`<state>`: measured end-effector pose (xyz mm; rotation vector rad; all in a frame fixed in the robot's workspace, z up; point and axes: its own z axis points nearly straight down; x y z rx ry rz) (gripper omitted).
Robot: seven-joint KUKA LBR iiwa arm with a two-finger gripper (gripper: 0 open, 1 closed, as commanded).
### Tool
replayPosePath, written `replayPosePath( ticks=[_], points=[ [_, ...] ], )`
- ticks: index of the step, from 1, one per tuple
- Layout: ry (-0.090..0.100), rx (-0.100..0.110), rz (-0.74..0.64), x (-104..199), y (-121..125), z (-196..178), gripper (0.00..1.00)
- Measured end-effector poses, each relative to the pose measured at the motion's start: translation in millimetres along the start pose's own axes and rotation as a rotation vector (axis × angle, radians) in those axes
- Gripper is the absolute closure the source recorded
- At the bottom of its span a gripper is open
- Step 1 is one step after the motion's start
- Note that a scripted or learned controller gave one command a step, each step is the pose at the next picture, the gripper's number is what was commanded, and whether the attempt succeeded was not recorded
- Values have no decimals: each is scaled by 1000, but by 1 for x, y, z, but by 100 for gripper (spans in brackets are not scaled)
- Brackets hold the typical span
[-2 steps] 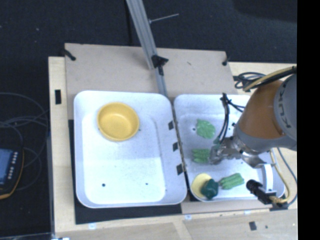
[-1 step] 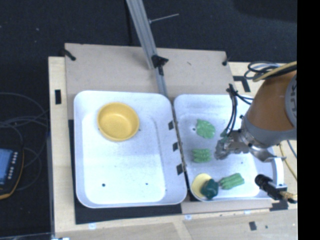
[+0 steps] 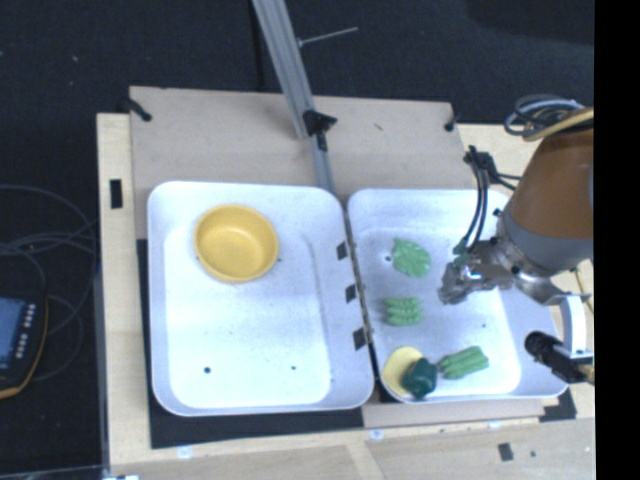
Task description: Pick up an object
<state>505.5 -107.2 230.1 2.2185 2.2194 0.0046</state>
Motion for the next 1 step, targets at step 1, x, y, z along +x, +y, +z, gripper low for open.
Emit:
replayPosePath(
  ticks=[1],
  points=[
    [0, -1, 0, 0, 1, -52, 100]
  ],
)
